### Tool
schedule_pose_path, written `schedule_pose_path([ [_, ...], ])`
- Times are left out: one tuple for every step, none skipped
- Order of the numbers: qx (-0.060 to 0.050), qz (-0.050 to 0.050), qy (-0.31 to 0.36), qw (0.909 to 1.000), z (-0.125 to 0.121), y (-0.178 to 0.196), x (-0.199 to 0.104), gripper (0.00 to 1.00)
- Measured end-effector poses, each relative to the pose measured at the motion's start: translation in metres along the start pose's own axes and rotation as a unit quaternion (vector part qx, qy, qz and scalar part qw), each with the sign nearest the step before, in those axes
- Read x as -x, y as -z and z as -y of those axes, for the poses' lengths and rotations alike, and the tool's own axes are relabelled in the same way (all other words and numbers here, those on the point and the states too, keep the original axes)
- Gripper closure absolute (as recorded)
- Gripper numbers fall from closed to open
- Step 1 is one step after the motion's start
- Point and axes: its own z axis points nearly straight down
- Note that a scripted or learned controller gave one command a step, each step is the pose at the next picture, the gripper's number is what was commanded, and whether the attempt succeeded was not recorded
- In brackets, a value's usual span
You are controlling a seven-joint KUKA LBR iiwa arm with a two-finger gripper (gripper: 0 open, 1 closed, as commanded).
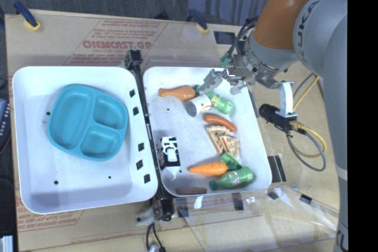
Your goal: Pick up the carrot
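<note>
The carrot (208, 169), orange with a green leafy top, lies near the front of the right bin (152, 127), just behind a green bottle (231, 179). My gripper (224, 84) hangs over the far end of that bin, well away from the carrot. Its fingers (208, 82) are spread apart and hold nothing. Just below them sit a small grey-and-white can (198, 105) and a green object (223, 104).
The right bin also holds a toy drumstick (177, 92), a sausage (220, 122), a bundle of fries (224, 141), a black-and-white block (170, 150) and a brown stick (192, 190). A blue divided plate (87, 121) sits in the left bin (35, 186).
</note>
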Motion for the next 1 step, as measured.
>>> schedule_pose_path([
  [0.004,0.000,-0.031,0.9995,-0.0659,-0.1383,0.0068,0.00],
])
